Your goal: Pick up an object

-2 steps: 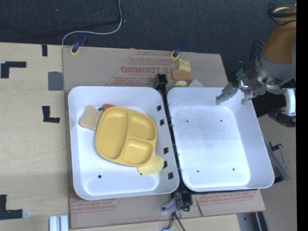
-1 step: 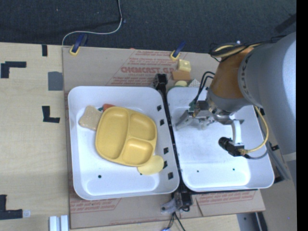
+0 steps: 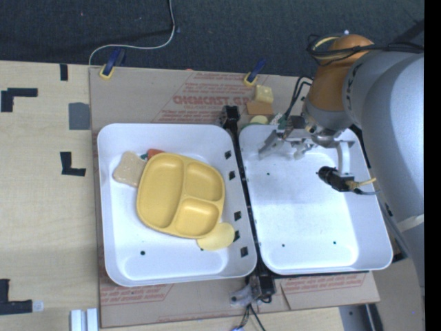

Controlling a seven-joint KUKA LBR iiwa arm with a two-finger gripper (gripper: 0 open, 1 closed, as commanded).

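we see two white bins side by side: the left bin [image 3: 110, 185] holds a yellow tray [image 3: 180, 195] with a tan block [image 3: 127, 169] beside it. the gripper [image 3: 289, 140] hangs over the right bin [image 3: 310, 254], near its top edge.

divided tray [image 3: 180, 196] in left bin [image 3: 110, 254], claw [image 3: 284, 143] over right bin [image 3: 372, 254]

Blue clamps [image 3: 112, 62] on cardboard sheet [image 3: 200, 95]

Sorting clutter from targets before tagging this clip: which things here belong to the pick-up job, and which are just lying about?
Job: gripper; yellow divided tray; tan sponge-like piece; pale yellow piece; left bin.

Lying about: right bin; blocks behind the bins; blue clamps.
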